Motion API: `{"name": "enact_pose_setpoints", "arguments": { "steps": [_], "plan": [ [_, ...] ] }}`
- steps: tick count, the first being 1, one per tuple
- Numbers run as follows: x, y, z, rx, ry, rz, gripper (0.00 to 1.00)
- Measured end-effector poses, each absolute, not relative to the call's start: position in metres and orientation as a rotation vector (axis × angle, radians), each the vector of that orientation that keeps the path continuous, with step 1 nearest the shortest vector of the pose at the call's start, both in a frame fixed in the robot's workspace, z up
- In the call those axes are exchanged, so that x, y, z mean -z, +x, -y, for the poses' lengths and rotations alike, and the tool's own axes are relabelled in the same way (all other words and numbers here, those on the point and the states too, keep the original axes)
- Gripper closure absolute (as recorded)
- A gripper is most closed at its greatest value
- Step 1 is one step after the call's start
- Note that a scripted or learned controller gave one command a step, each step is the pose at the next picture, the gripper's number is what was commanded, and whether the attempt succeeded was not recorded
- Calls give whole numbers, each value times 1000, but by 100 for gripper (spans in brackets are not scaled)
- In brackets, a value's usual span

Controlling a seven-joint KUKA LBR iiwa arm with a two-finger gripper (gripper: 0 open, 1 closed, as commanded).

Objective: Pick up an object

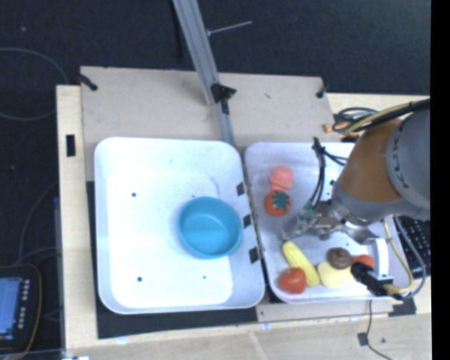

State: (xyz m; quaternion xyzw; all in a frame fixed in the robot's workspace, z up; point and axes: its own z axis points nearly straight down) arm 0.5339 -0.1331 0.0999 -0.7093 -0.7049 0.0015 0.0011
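My gripper (pixel 309 223) hangs low over the right bin (pixel 259 163), with my orange-banded arm (pixel 371 175) coming in from the right. Just left of it sit a pink object (pixel 282 176) and a red strawberry-like piece (pixel 277 202). Below it lie a yellow banana (pixel 300 265), a red tomato (pixel 291 280), a pale yellow lump (pixel 335 274) and a brown object (pixel 339 257). A blue bowl (pixel 209 227) rests in the left bin (pixel 135 163).

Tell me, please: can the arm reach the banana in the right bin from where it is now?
Probably yes. The banana lies uncovered in the right bin, and the gripper hangs just above it in the view. A tomato and a yellow fruit lie close beside it, so a clean grasp may be tight.
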Motion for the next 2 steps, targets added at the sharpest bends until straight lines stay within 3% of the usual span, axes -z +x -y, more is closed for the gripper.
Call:
{"name": "enact_pose_setpoints", "arguments": {
  "steps": [1, 2],
  "plan": [
    [-113, 536, 134, 6, -2241, 2205, 100],
    [-159, 544, 134, 5, -2221, 2225, 100]
  ]
}}
